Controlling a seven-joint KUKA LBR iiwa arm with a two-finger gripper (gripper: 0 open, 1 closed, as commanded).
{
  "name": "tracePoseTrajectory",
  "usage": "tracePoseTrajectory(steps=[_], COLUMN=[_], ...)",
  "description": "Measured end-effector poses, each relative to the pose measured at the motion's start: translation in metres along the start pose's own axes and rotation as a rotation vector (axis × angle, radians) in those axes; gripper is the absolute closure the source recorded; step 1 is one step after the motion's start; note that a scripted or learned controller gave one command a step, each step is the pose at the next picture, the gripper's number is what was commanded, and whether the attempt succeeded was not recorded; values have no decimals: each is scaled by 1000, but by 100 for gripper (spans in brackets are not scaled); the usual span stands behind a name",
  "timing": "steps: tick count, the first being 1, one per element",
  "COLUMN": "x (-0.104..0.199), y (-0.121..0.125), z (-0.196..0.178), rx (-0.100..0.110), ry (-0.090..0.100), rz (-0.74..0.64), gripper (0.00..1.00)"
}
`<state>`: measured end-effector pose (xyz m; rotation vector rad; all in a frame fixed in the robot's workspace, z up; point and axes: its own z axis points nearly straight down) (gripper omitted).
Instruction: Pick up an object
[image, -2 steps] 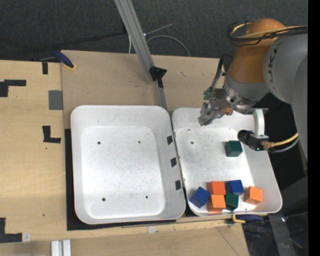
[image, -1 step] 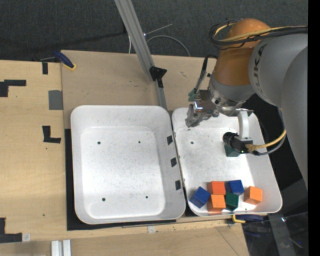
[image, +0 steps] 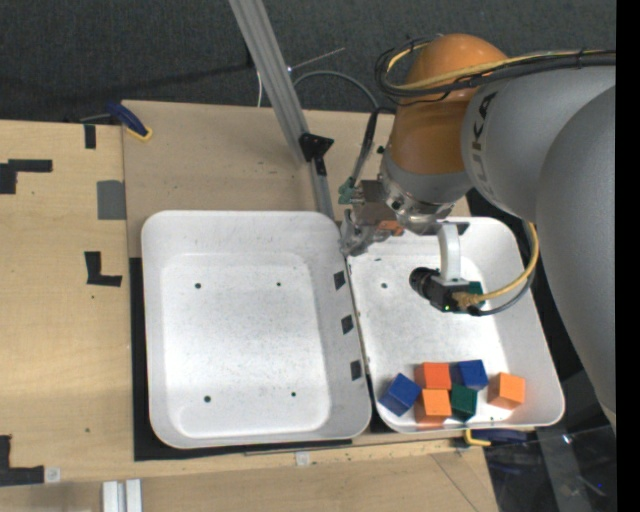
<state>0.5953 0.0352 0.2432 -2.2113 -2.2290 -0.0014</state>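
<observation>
Where arm (image: 520, 120) curves, partial grey "KUKA" lettering; blocks (image: 450, 388) carry no writing

The surface (image: 60, 330) looked like pale, matt wood with a fine grain. Both white bins (image: 250, 320) seemed smooth plastic, faintly speckled and softly glossy. The blocks (image: 450, 388) appeared matt and solidly coloured. The arm (image: 560, 150) wore smooth grey casing, and its orange band (image: 440, 90) shone glossily.
</observation>
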Motion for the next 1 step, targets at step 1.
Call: tracePoseTrajectory(steps=[1], x=[56], y=[-11], z=[-6], rx=[0], ry=[0], rz=[0], gripper=[100])
